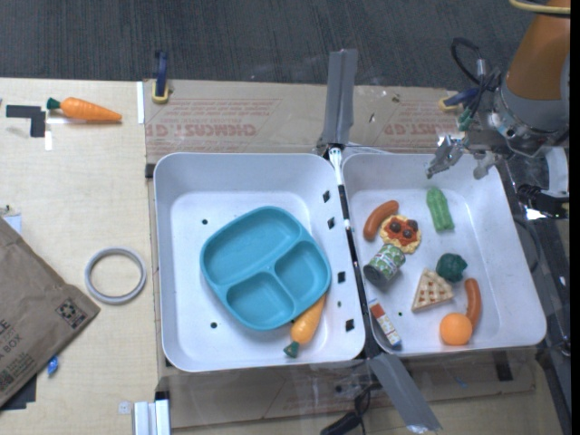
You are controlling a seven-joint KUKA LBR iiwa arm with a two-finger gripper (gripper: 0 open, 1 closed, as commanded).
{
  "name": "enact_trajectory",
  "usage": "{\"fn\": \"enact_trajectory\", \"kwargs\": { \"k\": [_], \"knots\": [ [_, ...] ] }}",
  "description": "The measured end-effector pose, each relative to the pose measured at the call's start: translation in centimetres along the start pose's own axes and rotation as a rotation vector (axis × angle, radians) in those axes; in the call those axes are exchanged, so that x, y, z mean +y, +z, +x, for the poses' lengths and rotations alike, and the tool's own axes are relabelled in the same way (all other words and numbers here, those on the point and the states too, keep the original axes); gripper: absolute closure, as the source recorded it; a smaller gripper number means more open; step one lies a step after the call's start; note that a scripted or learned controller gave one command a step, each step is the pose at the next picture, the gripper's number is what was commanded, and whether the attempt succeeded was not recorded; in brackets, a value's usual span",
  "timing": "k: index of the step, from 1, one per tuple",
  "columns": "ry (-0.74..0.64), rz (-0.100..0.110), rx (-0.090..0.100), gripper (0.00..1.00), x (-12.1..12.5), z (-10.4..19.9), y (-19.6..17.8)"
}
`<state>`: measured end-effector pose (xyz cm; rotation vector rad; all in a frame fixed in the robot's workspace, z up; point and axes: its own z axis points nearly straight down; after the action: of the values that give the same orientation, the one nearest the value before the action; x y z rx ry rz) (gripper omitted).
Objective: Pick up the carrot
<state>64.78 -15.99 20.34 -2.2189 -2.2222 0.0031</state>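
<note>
The approach has barely begun: the jaws, their spread beyond telling, hover at twelve o'clock of the right white bin, while the orange plastic carrot waits at six o'clock of the left white bin, needing a long reach across.

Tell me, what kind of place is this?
Probably a robot test lab: a grey arm with an orange band reaches over two shallow white bins holding toy food, like a plastic orange carrot.

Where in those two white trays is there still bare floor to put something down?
The left bin has bare floor along its far side and left edge, around the blue plate; the carrot crowds its near corner. The right bin is bare at its far left corner, behind the sausage. Its middle and near side are crowded with toy food.
</note>
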Motion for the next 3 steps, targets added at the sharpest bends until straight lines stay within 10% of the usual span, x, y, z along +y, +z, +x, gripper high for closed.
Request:
{"fn": "enact_trajectory", "kwargs": {
  "k": [2,3],
  "knots": [
    [-0.126,0.0,0.0,0.0,1.1,16.1,1.2],
    [-0.247,-0.002,-0.001,0.0,1.2,22.4,-6.6]
  ]
}}
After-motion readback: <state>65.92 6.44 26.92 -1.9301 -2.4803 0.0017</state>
